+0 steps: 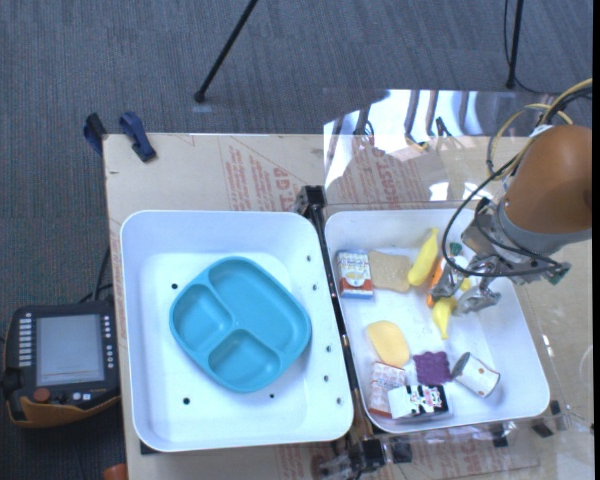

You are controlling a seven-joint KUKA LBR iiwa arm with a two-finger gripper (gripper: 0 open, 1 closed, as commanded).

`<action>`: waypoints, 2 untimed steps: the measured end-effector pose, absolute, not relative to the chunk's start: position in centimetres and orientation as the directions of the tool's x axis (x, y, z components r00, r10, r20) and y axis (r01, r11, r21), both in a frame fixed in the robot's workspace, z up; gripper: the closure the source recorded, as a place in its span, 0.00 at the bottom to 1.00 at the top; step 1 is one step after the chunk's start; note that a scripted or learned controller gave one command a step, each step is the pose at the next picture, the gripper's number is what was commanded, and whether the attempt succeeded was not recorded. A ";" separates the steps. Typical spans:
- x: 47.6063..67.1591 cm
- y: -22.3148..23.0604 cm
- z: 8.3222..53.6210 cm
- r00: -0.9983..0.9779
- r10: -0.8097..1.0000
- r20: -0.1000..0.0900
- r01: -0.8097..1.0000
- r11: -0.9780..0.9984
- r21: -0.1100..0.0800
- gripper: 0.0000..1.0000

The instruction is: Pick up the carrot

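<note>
Here the gripper hangs low in the right bin, directly over the carrot beside the banana, positioned for a grasp; jaw state cannot be determined.

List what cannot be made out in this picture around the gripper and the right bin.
1. Orange carrot, camera view: mostly hidden under the grey two-finger gripper; whether it sits between the fingers cannot be told.
2. Yellow banana-shaped piece: upper end covered by the gripper.
3. Small printed cartons at the shallow white right bin front: labels too small to read.
</note>
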State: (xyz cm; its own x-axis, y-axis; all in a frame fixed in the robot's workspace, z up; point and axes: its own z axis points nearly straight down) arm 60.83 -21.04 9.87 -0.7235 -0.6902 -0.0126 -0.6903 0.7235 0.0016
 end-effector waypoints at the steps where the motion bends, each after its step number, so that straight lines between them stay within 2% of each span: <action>1: 60.9 -17.8 22.1 -0.825 -0.564 -0.012 -0.564 0.825 -0.006 1.00; 2: 62.5 -15.2 10.0 -0.727 -0.686 -0.001 -0.686 0.727 0.011 1.00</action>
